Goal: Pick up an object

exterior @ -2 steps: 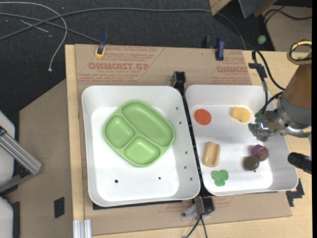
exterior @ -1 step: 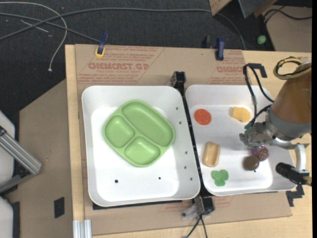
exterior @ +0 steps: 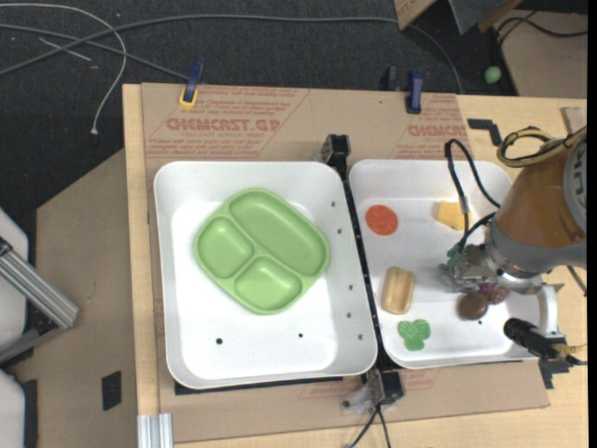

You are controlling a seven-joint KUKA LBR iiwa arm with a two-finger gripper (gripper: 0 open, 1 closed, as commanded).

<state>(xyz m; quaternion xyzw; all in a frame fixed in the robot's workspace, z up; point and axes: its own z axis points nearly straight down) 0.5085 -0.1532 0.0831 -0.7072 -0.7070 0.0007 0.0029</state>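
Gripper low in right bin. Brown obj. seen just below/front of it, touching or nearly. Finger state: can't be told, wrist blocks.

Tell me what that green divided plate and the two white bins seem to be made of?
The green divided plate looks like moulded plastic: uniform matte colour, soft rounded compartment ridges. The left bin and the right bin seem to be thin white plastic, slightly glossy, with rolled rims, though coated metal cannot be ruled out.
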